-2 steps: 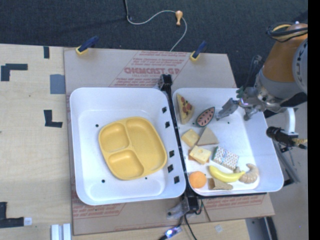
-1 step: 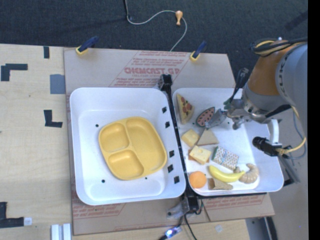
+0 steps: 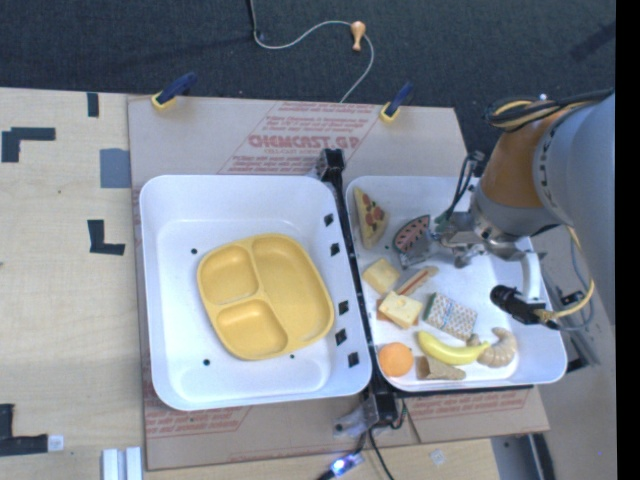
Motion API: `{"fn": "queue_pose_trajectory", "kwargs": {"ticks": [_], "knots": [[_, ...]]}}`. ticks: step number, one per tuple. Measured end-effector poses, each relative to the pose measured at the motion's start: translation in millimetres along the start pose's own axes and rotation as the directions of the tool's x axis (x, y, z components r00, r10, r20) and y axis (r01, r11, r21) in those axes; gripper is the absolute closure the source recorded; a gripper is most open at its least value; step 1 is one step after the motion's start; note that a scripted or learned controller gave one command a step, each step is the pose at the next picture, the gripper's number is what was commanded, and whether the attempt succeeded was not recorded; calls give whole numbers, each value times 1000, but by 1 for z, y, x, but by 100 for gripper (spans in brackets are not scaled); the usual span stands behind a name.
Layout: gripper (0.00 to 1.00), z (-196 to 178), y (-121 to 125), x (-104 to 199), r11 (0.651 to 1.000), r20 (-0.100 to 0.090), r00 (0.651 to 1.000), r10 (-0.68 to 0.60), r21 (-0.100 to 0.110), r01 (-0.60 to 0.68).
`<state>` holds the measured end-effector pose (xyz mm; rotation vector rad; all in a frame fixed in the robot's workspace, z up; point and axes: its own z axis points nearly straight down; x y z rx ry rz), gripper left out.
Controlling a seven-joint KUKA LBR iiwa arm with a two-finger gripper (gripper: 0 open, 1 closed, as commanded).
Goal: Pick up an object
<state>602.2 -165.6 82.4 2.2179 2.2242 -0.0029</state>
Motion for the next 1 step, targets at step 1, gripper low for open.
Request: {"fn": "queue_pose_trajectory", "kwargs": {"ticks": [1], "knots": [[100, -13, 1, 0, 1000, 0, 1000, -1, -2, 1]]}}
